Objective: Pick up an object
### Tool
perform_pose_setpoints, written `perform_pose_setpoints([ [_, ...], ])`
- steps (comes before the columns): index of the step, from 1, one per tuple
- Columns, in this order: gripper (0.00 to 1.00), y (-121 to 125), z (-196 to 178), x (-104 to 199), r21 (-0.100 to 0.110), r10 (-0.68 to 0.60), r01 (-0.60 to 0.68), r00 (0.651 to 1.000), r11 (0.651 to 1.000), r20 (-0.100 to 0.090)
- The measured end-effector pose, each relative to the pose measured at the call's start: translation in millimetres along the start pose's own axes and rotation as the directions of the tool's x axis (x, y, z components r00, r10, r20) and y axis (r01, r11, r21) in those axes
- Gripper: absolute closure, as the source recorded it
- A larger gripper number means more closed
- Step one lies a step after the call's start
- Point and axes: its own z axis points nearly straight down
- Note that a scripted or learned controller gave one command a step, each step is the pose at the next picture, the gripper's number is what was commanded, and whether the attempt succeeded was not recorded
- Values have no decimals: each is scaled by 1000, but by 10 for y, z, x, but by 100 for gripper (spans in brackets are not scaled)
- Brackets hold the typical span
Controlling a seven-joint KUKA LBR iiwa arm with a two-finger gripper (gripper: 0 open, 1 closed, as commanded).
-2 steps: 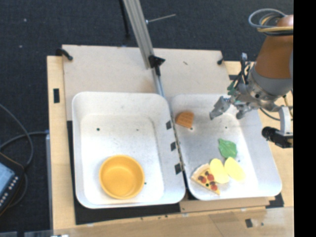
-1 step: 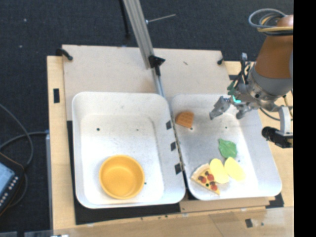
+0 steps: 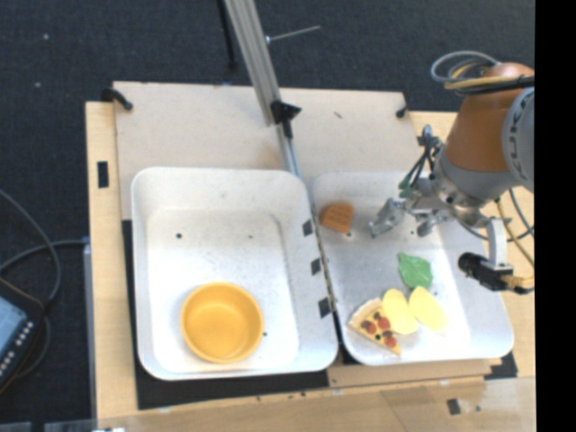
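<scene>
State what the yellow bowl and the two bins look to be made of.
Bowl: likely moulded plastic, a uniform orange-yellow with a soft sheen and a smooth rounded rim. Bins: probably thin formed plastic, matte white with rounded corners and scuffed, speckled floors.

Matt white plastic bins [image 3: 162, 196], lightly speckled. Bowl [image 3: 221, 321]: smooth yellow plastic w/ slight sheen. Bench [image 3: 189, 124]: pale wood-look board, matt. Pole [image 3: 255, 48]: ribbed bare metal. Arm [image 3: 486, 133]: glossy orange band, grey metal-look shell. Floor [image 3: 81, 34]: dark rough carpet.
</scene>
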Motion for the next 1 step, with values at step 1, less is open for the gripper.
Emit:
perform_pose_setpoints([
  [1,0,10,491,-110,-1,1,-1,1000,1000,1],
])
